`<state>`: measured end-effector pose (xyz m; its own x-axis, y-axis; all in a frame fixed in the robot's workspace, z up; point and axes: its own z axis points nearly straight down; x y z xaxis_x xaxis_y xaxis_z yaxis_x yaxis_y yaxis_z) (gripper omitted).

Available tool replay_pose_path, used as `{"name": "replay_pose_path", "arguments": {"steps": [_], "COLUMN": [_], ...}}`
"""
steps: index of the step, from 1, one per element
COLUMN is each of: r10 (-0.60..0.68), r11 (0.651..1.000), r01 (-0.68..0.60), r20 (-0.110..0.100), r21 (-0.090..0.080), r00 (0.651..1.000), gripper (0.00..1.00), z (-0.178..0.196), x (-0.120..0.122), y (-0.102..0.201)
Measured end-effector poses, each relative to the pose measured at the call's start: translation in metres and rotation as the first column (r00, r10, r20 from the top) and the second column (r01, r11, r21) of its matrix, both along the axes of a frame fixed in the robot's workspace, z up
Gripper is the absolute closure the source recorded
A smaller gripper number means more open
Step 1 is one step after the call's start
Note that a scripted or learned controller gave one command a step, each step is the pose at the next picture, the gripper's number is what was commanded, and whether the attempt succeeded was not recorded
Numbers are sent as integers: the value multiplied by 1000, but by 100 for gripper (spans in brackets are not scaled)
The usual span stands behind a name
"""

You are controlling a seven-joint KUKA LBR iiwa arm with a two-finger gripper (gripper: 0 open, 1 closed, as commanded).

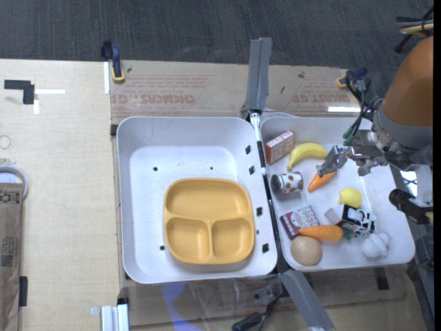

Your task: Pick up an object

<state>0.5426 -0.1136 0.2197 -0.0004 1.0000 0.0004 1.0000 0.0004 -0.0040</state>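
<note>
The gripper (335,160) is positioned over the right bin (406,243), with its fingers clamped on the upper end of a small orange carrot (321,178) that hangs tilted just right of the banana (305,153). The same bin contains a red carton (279,147) at the far left, a printed can (287,182), a lemon (350,197), a second carrot (322,232), and a round brown ball (306,249) at the near side. The left bin (138,205) holds a yellow divided tray (208,221).

floor (172,12): dark grey carpet | bench (55,205): light wood | cardboard sheet (193,88) behind bins
</note>
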Motion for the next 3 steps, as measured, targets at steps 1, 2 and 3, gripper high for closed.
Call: {"name": "replay_pose_path", "arguments": {"steps": [1, 2, 3], "r10": [-1, -31, -31], "r11": [1000, 1000, 1000], "r01": [1, 31, 31], "r20": [2, 3, 3], "r21": [-1, -1, -1], "r00": [1000, 1000, 1000], "gripper": [0, 0, 0], "z": [-33, -128, -128], "x": [43, 85, 85], "y": [-37, -44, -45]}}
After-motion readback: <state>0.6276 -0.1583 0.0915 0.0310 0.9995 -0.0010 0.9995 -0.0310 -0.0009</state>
